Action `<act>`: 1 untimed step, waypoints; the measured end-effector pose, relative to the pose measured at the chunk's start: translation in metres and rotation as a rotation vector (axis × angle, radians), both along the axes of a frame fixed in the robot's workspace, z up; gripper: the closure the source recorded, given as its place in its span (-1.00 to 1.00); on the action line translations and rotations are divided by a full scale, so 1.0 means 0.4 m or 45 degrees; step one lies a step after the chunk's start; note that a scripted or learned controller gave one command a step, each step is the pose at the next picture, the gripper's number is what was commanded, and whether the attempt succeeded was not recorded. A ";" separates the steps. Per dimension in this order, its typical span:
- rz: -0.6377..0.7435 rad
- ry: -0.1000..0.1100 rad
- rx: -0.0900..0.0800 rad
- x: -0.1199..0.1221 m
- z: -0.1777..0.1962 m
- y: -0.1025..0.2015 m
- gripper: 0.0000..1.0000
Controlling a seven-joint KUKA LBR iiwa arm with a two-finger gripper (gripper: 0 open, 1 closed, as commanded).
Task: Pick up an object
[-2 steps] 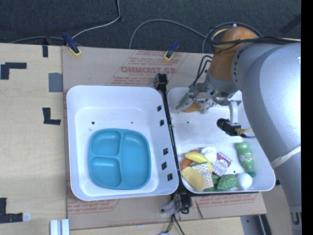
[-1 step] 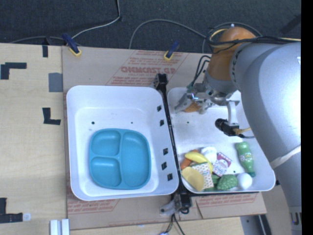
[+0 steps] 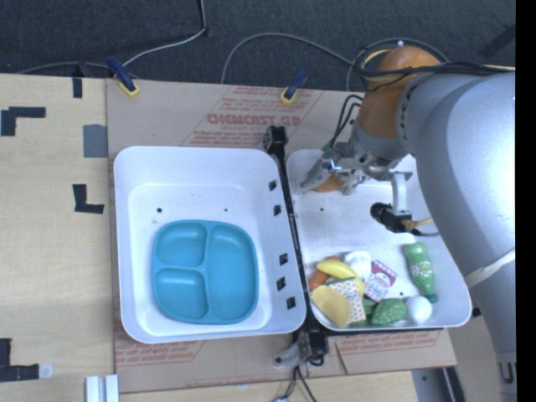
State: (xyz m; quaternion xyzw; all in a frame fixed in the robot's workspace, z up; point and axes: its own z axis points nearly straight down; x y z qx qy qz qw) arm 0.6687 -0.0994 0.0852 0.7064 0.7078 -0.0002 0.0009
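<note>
My gripper (image 3: 332, 177) is down at the far left corner of the right bin (image 3: 435, 325), close to the divider. A small orange-brown object (image 3: 329, 185) shows right at the gripper, partly hidden by it. I cannot tell if it is held. At the near end of the same bin lies a pile of toy food: a yellow banana-like piece (image 3: 335, 268), a yellow wedge (image 3: 330, 306), a red and white packet (image 3: 381, 280), a green bottle (image 3: 419, 266), a green leafy piece (image 3: 387, 312) and a white egg (image 3: 418, 309).
The left bin (image 3: 134, 191) holds a blue divided plate (image 3: 205, 271). A black divider (image 3: 285, 224) runs between the bins. The large grey arm (image 3: 469, 166) covers the right bin's right side, with a black fitting (image 3: 387, 215) hanging off it over the bin's middle.
</note>
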 end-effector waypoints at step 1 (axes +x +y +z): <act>0.000 0.000 0.000 0.000 0.000 0.001 -1.00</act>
